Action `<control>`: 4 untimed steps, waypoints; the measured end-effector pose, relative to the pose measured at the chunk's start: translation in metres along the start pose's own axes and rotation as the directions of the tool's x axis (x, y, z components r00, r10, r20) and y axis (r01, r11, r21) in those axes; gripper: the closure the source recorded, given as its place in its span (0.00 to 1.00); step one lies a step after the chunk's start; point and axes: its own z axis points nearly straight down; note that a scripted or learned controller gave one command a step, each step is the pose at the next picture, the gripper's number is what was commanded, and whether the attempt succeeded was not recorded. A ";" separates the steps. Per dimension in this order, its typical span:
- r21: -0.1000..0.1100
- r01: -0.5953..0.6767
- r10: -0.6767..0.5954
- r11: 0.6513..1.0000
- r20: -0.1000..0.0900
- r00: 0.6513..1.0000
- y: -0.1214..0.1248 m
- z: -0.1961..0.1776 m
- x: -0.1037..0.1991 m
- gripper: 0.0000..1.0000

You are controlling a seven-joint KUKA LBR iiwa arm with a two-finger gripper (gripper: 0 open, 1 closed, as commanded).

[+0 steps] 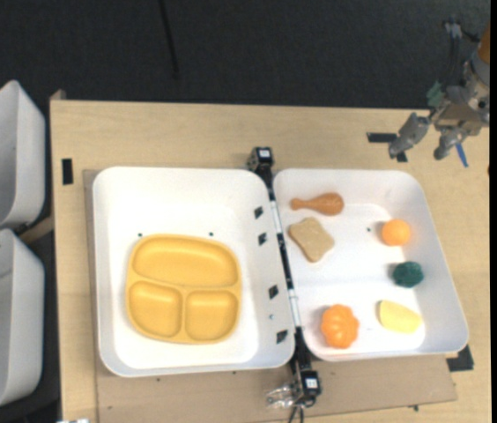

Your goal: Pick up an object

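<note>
In the camera view, the gripper [432, 139] hangs above the desk [187, 135] past the far right corner of the right bin [433, 236], well apart from everything inside it. Its fingers [404, 141] stand spread open with nothing between them.

The right bin holds the candidates for picking: a toy chicken drumstick [319, 204] near the far edge, a slice of toy bread [310, 239] just beside the divider, a small orange ball-like fruit [396, 233], a dark green object [406, 274], a yellow wedge [398, 316] and an orange pumpkin-like toy [339, 325] near the front. All lie flat on the bin floor, apart from one another.

The left bin [112, 236] carries a yellow compartment tray [182, 287].

The task looks barely begun: no object is chosen, approached or lifted, so the reach, descent, grasp and lift all remain.
</note>
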 end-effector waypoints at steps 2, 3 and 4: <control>0.004 0.003 -0.003 1.000 0.000 1.000 -0.011 0.120 0.004 0.00; 0.003 0.004 -0.004 1.000 0.001 1.000 -0.003 0.176 0.007 0.00; -0.001 0.006 -0.006 1.000 0.005 1.000 -0.002 0.163 0.006 1.00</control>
